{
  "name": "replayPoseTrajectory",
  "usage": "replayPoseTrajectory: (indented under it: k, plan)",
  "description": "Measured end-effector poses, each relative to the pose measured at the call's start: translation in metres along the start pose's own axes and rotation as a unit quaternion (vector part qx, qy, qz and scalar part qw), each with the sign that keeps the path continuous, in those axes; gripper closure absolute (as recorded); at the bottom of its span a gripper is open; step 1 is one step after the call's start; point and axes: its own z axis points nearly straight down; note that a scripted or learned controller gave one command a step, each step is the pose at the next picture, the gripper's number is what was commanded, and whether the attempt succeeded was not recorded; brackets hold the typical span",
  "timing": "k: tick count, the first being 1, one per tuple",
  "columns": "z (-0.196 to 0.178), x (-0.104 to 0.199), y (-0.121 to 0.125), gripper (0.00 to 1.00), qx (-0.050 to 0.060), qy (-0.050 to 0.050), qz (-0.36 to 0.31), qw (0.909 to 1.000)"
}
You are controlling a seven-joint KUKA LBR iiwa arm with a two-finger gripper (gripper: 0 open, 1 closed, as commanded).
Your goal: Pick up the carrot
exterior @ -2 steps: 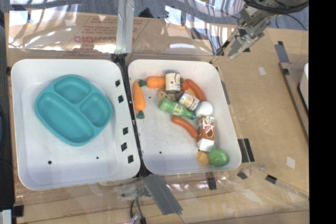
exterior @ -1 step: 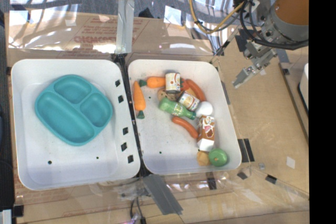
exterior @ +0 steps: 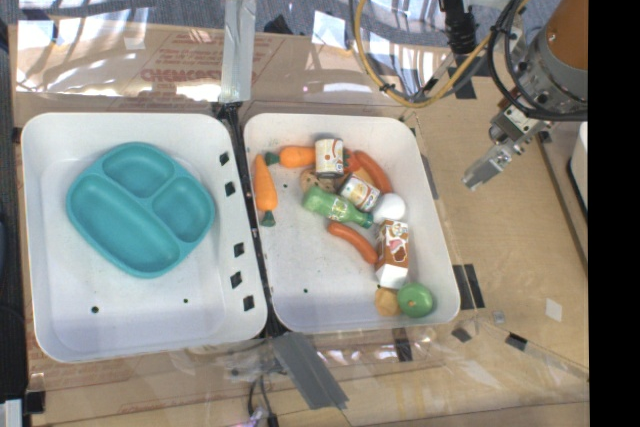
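STEP: approach not begun | your grey two-finger gripper [exterior: 492, 165] hangs beyond the right white bin [exterior: 432, 215], jaw state unreadable, nothing held | orange plastic carrot [exterior: 264, 187] lies by that bin's left wall | NEXT: you need a long reach leftward, then a descent.

The arm [exterior: 560, 35] holds its gripper [exterior: 492, 165] tilted, angled down-left.

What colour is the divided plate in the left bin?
Teal all over, no pattern; the plate shows plainly in the camera view, lying in the left bin.
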Motion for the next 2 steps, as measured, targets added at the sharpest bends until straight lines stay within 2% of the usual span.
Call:
replayPoseTrajectory:
  k: [1, 2]
  plan:
    - [0.063, -0.018, 0.024, 1.00, 0.001, 0.000, -0.171, 0.9854]
    - [-0.007, 0.007, 0.007, 1.00, 0.003, 0.004, -0.281, 0.9598]
